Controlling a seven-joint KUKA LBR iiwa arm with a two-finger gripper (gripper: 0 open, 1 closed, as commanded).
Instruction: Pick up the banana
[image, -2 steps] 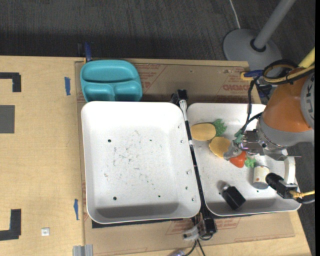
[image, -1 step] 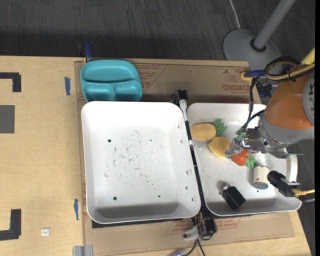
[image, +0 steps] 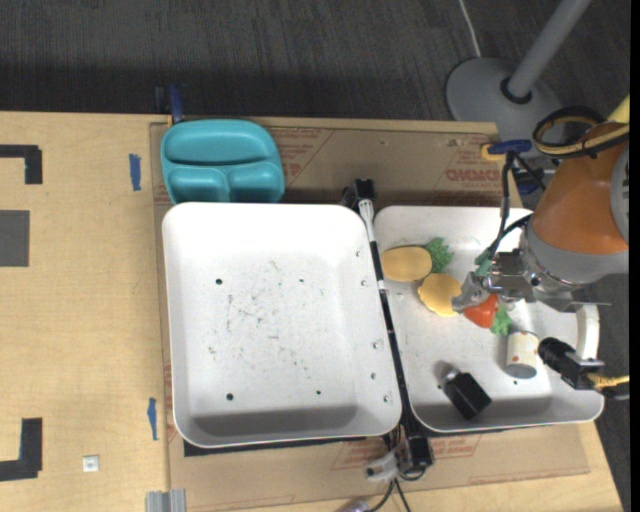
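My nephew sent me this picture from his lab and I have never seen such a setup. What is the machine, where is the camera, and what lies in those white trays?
The camera is fixed above a bench and looks down at a slant. The grey machine with the orange band is a robot arm reaching in from the right; its gripper hangs over the right bin. That bin holds two yellow pieces, one perhaps the banana it should pick up, plus something green, a red item, a white cup-like thing and a black block. The left bin sits beside it, with a teal tray behind. I cannot tell whether anything is held.
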